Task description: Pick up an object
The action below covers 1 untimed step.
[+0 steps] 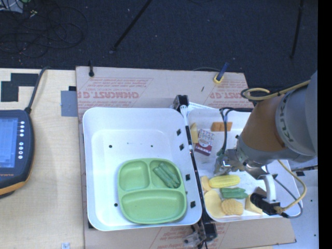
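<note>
1. Left bin [98, 139]: shallow, white; taken as the landmark for all entries below.
2. Green divided tray [150, 204]: lies inside the left bin, toward its near right corner. Three compartments.
3. Green bean pods [166, 175]: in the tray's far right compartment, lying at a slant.
4. Right bin [236, 117]: white, immediately right of the left bin, the two walls touching.
5. Gripper [226, 165]: right of the left bin, over the middle of the right bin, below the arm's orange band [262, 128]. Finger spread cannot be told; nothing is visibly held.
6. Corn cob [224, 181]: yellow, in the right bin, just beneath the gripper.
7. Green pod [233, 193]: nearer than the corn, beside it.
8. Yellow round pieces [222, 203]: near end of the right bin.
9. Red-and-white packet [204, 141]: right bin, close to the left bin's wall.
10. Orange block [221, 126]: far part of the right bin.
</note>
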{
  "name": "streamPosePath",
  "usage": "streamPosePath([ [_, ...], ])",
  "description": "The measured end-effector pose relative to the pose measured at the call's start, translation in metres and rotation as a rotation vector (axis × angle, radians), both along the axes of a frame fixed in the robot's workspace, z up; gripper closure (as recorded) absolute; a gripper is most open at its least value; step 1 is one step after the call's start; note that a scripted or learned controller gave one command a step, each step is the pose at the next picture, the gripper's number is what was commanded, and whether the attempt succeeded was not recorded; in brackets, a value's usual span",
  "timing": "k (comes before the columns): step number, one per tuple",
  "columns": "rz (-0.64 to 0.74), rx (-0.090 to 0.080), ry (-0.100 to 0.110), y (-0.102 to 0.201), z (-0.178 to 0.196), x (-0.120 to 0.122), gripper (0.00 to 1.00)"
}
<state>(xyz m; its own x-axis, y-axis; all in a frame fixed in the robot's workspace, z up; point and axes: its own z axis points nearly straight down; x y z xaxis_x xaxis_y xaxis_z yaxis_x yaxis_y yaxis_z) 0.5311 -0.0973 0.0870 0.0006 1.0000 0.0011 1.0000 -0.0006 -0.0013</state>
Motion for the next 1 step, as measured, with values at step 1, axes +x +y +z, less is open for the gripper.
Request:
streamPosePath([
  [1,0.002,-0.004,-0.011,-0.0219,0.1418,0.0592,0.00],
])
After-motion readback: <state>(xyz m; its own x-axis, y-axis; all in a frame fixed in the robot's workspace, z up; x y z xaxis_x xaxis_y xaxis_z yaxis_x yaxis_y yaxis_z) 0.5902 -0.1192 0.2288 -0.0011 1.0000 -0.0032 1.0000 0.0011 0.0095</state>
